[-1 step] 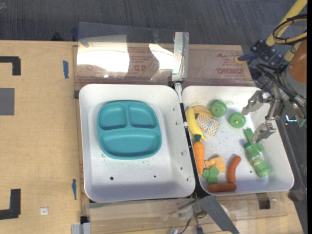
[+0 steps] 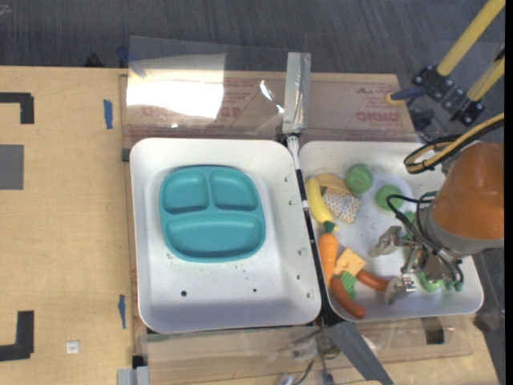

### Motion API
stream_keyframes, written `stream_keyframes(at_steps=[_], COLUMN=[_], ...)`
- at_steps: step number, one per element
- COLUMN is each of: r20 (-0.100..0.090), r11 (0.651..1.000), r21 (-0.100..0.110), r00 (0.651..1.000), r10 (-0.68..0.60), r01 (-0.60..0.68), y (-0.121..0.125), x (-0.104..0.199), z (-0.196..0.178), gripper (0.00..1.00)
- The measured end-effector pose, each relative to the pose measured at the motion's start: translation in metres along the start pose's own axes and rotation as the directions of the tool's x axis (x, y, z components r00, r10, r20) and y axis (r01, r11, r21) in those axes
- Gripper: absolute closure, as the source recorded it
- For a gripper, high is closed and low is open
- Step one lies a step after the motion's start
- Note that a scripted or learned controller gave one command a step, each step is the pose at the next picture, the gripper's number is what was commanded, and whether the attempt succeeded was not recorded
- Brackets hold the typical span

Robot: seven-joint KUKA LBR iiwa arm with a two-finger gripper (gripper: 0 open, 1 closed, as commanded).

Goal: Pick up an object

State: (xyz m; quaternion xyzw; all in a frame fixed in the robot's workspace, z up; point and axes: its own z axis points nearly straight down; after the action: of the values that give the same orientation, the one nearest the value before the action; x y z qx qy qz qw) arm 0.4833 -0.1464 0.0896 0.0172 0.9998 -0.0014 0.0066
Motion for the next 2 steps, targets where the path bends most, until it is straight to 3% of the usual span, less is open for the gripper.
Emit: stream_keyframes(at_steps=[1, 2], r20=[-0.001, 0.011], r11=[0.934, 0.936], r21=[-0.006, 0.002], r00=[0.934, 0.936], r10=[-0.358, -0.352], r01=[0.358, 0.352], y=[0.051, 0.051], x=[-0.096, -0.138], z=[-0.022, -0.006], gripper=[0.0, 0.0])
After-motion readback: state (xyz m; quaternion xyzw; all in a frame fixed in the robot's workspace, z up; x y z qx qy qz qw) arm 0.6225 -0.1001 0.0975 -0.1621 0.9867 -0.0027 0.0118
